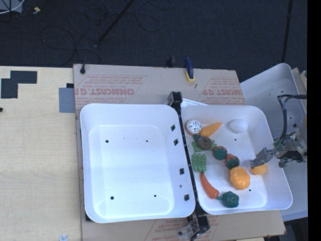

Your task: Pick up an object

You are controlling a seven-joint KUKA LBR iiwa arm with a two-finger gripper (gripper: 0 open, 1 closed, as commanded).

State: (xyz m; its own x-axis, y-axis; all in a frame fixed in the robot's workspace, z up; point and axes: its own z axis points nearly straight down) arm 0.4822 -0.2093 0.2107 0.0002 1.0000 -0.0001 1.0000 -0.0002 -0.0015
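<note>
The gripper [262, 160] sits low over the right side of the right bin [273, 197], reaching in from the right edge, and its grey fingers [260, 158] lie against a small yellow-orange piece [259, 169] near the bin's right wall. Whether the jaws are apart or closed on that piece I cannot tell; the fingers and the piece overlap at this slant. The piece lies apart from the crowd: an orange round fruit [239, 177] is just to its left, then a red carrot-like piece [209, 186], a dark green piece [230, 200], a leafy green piece [199, 161], an orange carrot [210, 129], a spotted white ball [193, 127] and a pale white lump [238, 125] farther up. The left bin [90, 159] has nothing to pick. To do this step well, I judge the fingers should straddle the small piece squarely, one on each side, go down until they nearly meet the bin floor, close fully, then lift straight up; a skewed approach could push it against the wall.
</note>
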